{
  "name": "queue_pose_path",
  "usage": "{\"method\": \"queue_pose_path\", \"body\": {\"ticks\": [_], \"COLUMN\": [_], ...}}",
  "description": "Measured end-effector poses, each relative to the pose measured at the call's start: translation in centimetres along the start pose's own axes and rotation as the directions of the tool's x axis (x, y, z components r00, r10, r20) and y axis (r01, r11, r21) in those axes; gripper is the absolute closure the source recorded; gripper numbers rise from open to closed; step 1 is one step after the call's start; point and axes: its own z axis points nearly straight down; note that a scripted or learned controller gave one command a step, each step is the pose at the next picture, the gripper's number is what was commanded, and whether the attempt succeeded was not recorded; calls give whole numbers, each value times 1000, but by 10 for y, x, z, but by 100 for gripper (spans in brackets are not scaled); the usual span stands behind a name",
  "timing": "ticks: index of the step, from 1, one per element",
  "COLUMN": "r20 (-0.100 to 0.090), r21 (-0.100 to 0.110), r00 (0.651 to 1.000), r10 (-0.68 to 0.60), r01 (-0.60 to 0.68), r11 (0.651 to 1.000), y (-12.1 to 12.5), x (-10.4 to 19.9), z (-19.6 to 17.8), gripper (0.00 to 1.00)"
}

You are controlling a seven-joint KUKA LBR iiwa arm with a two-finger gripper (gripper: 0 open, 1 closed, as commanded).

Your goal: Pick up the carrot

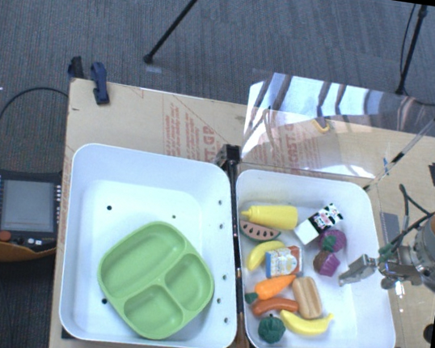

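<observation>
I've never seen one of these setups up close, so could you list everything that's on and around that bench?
Bins: 2, white, side by side on the bench.
Divided plate: 1, green, left bin.
Carrot: 1, orange, right bin, centre-left.
Mustard bottle: 1, yellow, right bin, top.
Watermelon slice: 1, red and green, below the bottle.
Bananas: 2, yellow, one centre-left, one at the bottom.
Milk carton: 1, black and white, top right.
Purple fruits: 2, right side.
Hot dog bun: 1, tan, lower centre.
Sausage: 1, red-orange, below the carrot.
Broccoli: 1, green, bottom.
Handheld screen unit: 1, grey, on the floor at left.
Clamp: 1, blue, bench's far-left corner.
Jaws: 1 pair, grey, over the right bin's right side.
</observation>
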Motion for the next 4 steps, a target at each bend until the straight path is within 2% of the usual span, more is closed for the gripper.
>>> {"method": "queue_pose_path", "body": {"ticks": [1, 2, 3, 4], "r20": [-1, -3, 1, 0], "r21": [0, 6, 3, 15], "r00": [1000, 1000, 911, 911], "r10": [-13, -6, 413, 413], "r01": [13, 6, -413, -412], "r11": [1000, 1000, 911, 911], "y": [2, 1, 27, 25], "x": [77, 76, 123, 124], "z": [108, 99, 108, 100], "gripper": [0, 100, 100, 100]}}
